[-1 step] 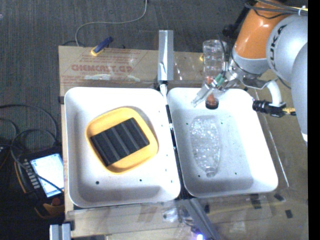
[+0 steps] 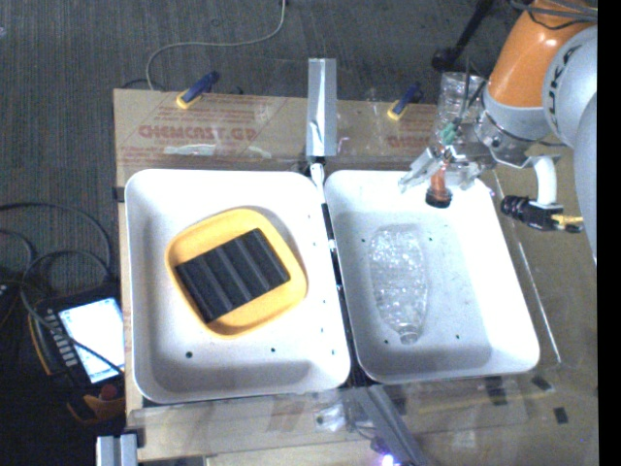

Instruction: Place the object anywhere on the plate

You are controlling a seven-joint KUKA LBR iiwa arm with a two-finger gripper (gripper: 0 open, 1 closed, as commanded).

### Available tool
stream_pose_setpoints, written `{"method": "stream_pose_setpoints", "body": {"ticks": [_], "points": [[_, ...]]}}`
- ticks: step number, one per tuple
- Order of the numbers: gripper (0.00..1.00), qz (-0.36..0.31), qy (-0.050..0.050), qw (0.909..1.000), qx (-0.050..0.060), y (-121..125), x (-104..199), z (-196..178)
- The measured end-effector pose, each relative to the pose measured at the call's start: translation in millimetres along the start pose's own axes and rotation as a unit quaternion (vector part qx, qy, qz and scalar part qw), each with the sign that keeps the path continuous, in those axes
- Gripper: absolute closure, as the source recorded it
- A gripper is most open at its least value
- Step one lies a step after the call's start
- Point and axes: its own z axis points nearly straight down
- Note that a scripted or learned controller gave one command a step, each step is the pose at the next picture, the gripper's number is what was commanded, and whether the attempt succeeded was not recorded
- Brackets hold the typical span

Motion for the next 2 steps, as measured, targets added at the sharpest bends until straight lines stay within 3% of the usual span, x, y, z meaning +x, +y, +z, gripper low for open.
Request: {"method": "stream_pose_setpoints", "body": {"ticks": [1,2], "points": [[1.0,0.123,0.0,0.9924,0.001,-2.2,-51.7,32.2],[1.0,0.198,0.001,0.9802,0.002,5.0,23.0,63.3]]}}
